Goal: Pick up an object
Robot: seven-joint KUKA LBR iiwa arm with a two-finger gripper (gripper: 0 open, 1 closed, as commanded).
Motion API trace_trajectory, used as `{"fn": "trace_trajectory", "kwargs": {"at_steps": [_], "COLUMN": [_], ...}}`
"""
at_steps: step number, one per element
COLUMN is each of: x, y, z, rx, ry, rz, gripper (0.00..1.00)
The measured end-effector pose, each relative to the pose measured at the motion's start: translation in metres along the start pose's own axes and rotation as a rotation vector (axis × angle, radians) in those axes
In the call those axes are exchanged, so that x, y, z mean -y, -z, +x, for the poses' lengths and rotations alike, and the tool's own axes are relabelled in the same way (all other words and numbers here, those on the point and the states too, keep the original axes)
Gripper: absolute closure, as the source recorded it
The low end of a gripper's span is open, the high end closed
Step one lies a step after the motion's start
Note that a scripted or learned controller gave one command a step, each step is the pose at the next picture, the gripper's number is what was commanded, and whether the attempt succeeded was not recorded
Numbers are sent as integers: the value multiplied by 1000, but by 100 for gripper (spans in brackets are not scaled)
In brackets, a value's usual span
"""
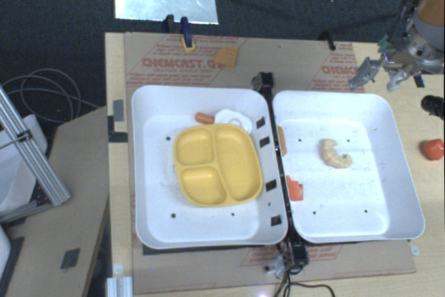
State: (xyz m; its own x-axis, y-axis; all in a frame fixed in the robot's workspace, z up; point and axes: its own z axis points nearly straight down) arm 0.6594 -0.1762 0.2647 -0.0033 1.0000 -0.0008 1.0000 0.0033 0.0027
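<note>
My gripper [379,76] hangs above the far right corner of the right bin [389,115], its two fingers spread open with nothing between them. In that bin a pale croissant-shaped piece [335,154] lies near the middle, well below and left of the gripper. A small red-orange block [295,189] sits by the bin's left wall. The left bin [149,149] holds a yellow divided plate [215,165], with an orange carrot-like piece [204,118] and a white ring-shaped thing [233,120] behind it.
An orange thing [432,148] lies on the bench right of the right bin. A tan block [226,56] and a blue-yellow clamp [186,35] sit on the cardboard behind the bins. A black divider [272,149] runs between the bins.
</note>
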Motion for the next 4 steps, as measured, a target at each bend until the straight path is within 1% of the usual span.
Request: {"fn": "trace_trajectory", "kwargs": {"at_steps": [1,2,3,4], "x": [16,110,104,38], "y": [-179,-180,-168,-154], "z": [-22,11,10,87], "rx": [-2,-5,0,-2], "ry": [-3,-4,-2,10], "rz": [11,10,-1,-6], "gripper": [0,0,100,100]}}
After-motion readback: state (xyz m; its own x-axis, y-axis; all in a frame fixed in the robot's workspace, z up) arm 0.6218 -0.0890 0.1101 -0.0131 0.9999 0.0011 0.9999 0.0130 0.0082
